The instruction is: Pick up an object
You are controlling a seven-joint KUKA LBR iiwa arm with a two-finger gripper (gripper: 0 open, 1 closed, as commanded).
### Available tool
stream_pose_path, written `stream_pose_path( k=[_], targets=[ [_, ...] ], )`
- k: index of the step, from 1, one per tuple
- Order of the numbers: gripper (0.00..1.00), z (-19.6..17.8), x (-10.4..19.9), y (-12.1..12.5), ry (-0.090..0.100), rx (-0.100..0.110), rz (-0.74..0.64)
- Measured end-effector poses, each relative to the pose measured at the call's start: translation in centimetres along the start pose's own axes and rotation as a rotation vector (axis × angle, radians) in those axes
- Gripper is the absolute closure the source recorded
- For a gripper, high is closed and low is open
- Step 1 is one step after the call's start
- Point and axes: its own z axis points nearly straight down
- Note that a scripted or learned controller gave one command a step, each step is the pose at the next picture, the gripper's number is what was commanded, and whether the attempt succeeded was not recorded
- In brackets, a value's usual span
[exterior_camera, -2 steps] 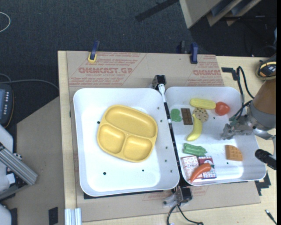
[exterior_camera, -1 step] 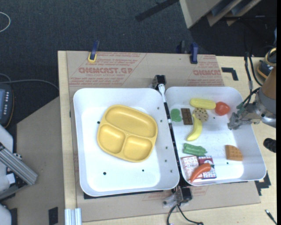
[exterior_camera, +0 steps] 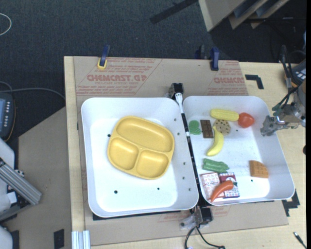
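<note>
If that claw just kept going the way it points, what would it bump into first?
The claw seems to point down at the right bin's rim, so probably that rim or the bare floor inside it. Depth is hard to judge from above.

Dark blue-grey carpet [exterior_camera: 73, 29] is covering the floor around the bench. A pale wooden board [exterior_camera: 160, 73], printed with reddish lettering, is lying as the bench top; a yellow clamp [exterior_camera: 102, 62] and a blue clamp [exterior_camera: 214, 58] are gripping its far edge. A thin cable [exterior_camera: 34, 90] is trailing across the carpet at left. Light-coloured wooden furniture [exterior_camera: 238, 12] is standing at the top right. An aluminium rail [exterior_camera: 19, 182] is jutting in at lower left. Lighting is falling evenly, casting soft shadows.
</note>
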Motion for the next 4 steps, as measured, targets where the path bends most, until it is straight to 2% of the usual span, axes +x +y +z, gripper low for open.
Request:
stream_pose_path(
  k=[1, 3, 4],
  targets=[
    [1.0, -3.2, -0.1, 0.1, 0.001, 0.001, 0.0],
    [1.0, -4.3, 10.5, 1.6, 0.006, 0.008, -0.005],
    [1.0, -3.9, 15.1, 3.6, 0.004, 0.004, -0.005]
  ],
)
